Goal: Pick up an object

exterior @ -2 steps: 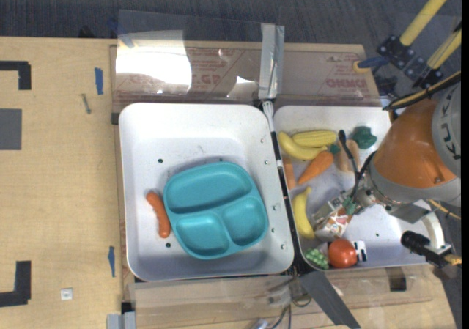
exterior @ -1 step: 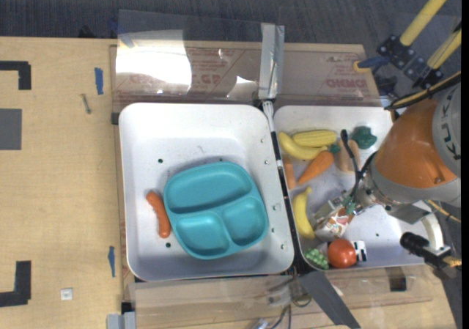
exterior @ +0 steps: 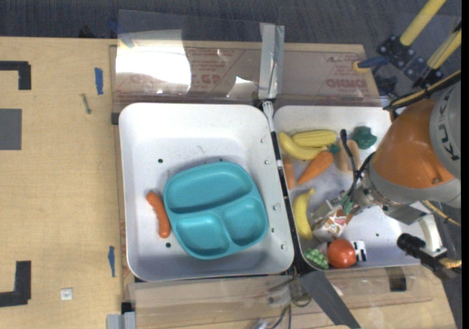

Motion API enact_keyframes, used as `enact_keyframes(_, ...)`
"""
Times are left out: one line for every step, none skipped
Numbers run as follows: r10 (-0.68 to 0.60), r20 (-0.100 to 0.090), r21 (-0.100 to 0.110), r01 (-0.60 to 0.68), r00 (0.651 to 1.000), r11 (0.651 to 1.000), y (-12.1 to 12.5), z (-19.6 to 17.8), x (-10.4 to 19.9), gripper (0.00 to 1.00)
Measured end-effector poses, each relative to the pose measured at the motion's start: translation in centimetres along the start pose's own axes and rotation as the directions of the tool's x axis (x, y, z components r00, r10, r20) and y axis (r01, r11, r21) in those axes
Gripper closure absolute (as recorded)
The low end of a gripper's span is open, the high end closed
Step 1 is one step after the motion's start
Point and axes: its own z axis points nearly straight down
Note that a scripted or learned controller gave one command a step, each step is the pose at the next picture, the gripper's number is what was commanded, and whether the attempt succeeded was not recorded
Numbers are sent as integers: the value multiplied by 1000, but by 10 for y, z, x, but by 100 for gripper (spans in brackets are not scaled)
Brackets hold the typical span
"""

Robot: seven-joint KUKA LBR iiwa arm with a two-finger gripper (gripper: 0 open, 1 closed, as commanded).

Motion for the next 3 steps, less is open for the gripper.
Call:
enact_keyframes(-50, -2, -2, 50, 999, 999, 1, 0, 1, 0)
enact_keyframes(-32, -1, -1, 32, 999, 999, 1, 0, 1, 0)
enact_keyframes(-52, -1, -2, 52, 999, 999, 2, 0, 1, 0)
